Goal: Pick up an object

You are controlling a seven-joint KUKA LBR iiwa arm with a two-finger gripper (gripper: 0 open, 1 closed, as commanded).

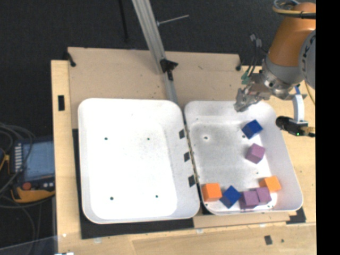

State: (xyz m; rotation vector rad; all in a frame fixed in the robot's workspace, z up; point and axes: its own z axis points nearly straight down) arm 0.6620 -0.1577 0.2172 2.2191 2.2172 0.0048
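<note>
While tool point(243, 103) hovers at bin's far edge, grip state unclear, blue cube point(252, 128) lies just below.

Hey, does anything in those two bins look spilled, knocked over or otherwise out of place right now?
Nothing stands out. The blocks all sit inside the right bin, most bunched along its near edge, and the gripper hangs over that bin's far edge.

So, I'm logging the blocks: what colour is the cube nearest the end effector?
Blue: the small blue cube, seen clearly in the camera view, in the right white bin.
</note>
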